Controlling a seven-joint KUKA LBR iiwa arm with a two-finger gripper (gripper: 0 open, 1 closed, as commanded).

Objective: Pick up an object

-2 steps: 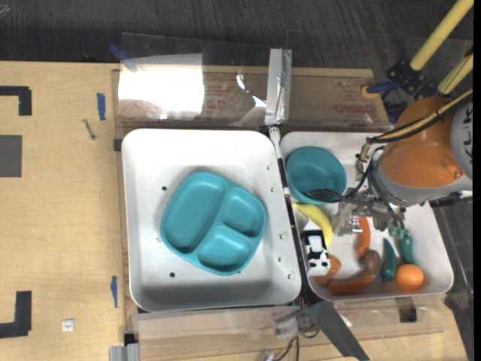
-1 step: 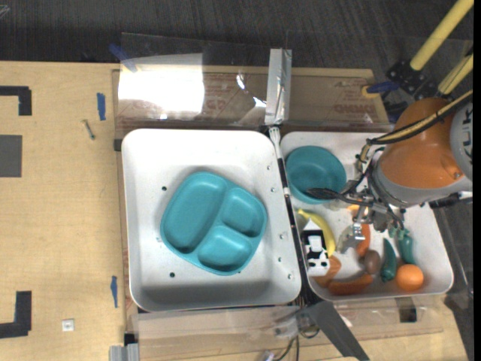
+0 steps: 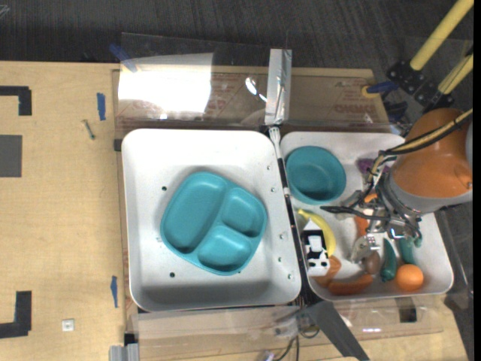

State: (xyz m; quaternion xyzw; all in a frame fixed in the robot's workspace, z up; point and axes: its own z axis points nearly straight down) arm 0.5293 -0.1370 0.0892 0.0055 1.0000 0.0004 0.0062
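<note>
Camera view has the arm (image 3: 434,156) coming in over the right bin (image 3: 443,277), with the end effector (image 3: 373,235) hanging low over the pile of toy food. Honestly I can't tell how the end effector is set; the linkage and cables blur into the clutter under it, and I don't see anything clearly caught in it, so I'd call nothing held yet.

Candidates for the pick are all close. Right under and slightly toward the camera from the end effector sits a brownish lump (image 3: 367,258), with a red sausage-looking piece (image 3: 347,283) just beyond that at the bin's near wall. A teal stick (image 3: 388,262) and an orange ball (image 3: 409,277) lie just to the arm's side of it. On the far side from the arm there's a banana (image 3: 317,227) and a black and white block (image 3: 316,248), and the teal bowl (image 3: 316,173) sits further up the bin. The teal divided plate (image 3: 214,221) is well off in the left bin (image 3: 143,201).

My take on doing this well: commit to one item, probably the brownish lump since it's straight below, come down vertical, and centre over it so neighbours don't get nudged or pinched along. The ball would likely roll, so I'd skip it.
</note>
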